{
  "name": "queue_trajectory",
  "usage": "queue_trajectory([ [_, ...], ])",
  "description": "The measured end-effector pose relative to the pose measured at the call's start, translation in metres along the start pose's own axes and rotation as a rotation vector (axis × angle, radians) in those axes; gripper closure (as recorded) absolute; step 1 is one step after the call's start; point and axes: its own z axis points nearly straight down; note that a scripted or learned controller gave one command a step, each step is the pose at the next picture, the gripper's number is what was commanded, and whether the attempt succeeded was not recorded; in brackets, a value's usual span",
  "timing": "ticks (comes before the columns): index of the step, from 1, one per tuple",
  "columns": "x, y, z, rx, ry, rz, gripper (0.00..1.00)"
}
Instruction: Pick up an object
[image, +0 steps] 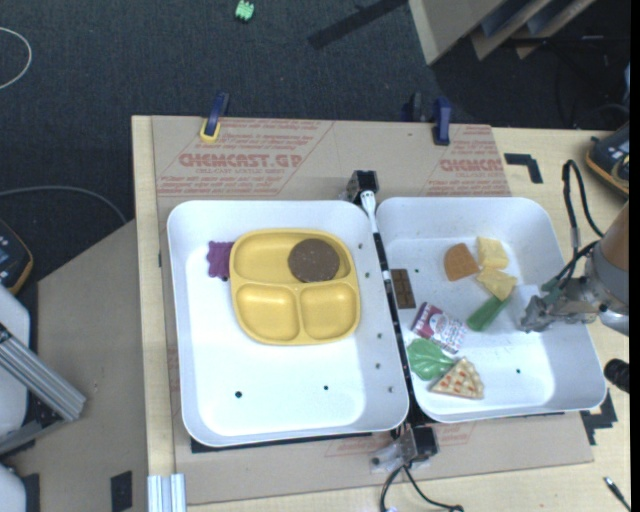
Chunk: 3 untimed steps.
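Approach stage: gripper low at the right bin's right side, nothing yet lifted.

Nearest in the right bin (560, 385) lay a pizza-slice toy (459, 380), with a green leaf piece (428, 356) and a red-and-white packet (439, 325) just beyond. Farther in, the gripper (540, 312) sat at the right, well apart from a green pod (487, 314); whether it was spread or pressed together could not be told. Farthest lay yellow pieces (493, 266) and an orange piece (460, 261). Judged next: travel left to the pod and descend squarely over it.
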Motion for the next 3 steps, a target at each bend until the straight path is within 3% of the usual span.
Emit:
queue_trajectory([
  [2, 0.003, 0.000, -0.090, -0.003, -0.001, 0.000, 1.00],
  [3, 0.040, 0.028, -0.097, 0.000, 0.001, -0.001, 1.00],
])
